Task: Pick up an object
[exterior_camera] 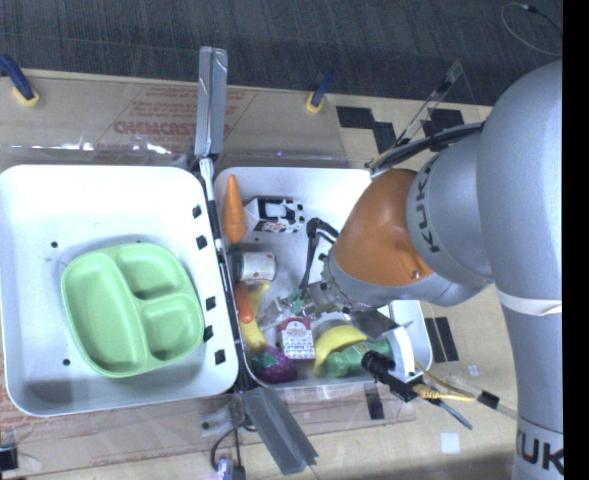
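Observation:
My gripper (307, 300) reaches down into the right bin (326, 181), mostly hidden under the orange wrist band. It hangs over a heap of toys at the bin's near side: a yellow banana (336, 341), a small red and white packet (296, 338), a purple piece (274, 365) and a green piece (344, 363). An orange carrot (233, 210) lies along the bin's left wall. A black and white item (277, 214) lies at the far side, and a pale cup (257, 265) lies on its side below it. Nothing is visibly held.
The left bin (34, 208) holds a green divided plate (134, 308). A metal divider bar (211, 103) runs between the bins. The arm's grey body covers the right bin's right side.

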Tool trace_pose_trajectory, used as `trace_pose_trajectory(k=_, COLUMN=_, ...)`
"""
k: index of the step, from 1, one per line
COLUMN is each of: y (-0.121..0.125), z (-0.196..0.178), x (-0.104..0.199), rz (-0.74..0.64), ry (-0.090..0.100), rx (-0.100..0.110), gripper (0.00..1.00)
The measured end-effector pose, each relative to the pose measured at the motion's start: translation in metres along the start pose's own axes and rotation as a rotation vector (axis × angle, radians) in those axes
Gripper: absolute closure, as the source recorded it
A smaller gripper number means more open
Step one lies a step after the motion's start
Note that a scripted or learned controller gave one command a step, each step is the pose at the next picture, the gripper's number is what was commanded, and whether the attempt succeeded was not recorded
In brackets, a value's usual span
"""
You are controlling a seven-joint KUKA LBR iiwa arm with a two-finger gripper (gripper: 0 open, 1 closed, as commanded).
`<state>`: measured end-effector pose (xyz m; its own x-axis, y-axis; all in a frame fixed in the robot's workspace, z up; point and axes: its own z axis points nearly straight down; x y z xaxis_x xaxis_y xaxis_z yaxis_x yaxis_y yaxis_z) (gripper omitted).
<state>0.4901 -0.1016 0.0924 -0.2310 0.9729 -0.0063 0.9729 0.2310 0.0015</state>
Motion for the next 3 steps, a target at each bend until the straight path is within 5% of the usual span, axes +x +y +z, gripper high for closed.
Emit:
trace_pose_trajectory(k=1, y=0.052, z=0.001, x=-0.043, rz=0.398, ry=0.006, rx=0.005, gripper=0.0)
trace_pose_trajectory(k=2, y=-0.019, z=0.001, x=-0.018, rz=0.298, ry=0.008, rx=0.006, gripper=0.0)
trace_pose_trajectory(k=3, y=0.033, z=0.002, x=-0.032, rz=0.362, ry=0.007, rx=0.007, gripper=0.0)
